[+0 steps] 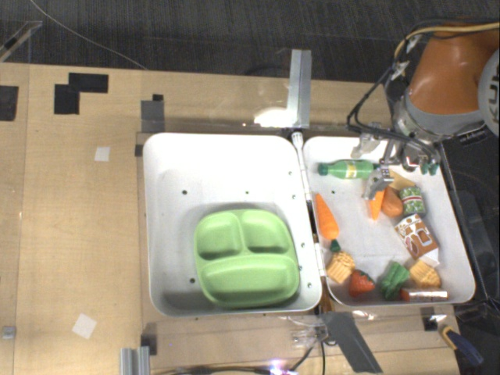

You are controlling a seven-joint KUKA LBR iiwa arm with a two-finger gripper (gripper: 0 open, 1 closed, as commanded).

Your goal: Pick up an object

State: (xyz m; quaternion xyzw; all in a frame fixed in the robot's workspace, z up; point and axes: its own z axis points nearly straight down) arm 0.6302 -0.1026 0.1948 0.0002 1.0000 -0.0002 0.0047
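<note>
The claw (380, 180) hangs low in the right bin (461, 233), fingers apparently spread, just above a small orange piece (376, 203) beside the green bottle (348, 169); nothing gripped. Judged mid-reach: next, settle lower and close on the piece

Light wooden surface (70, 233), with two white bins side by side on it: left bin (168, 209) and right bin (459, 276), edges touching. Black squares (78, 92) and pale little squares (101, 154) stuck flat on the left part.
</note>
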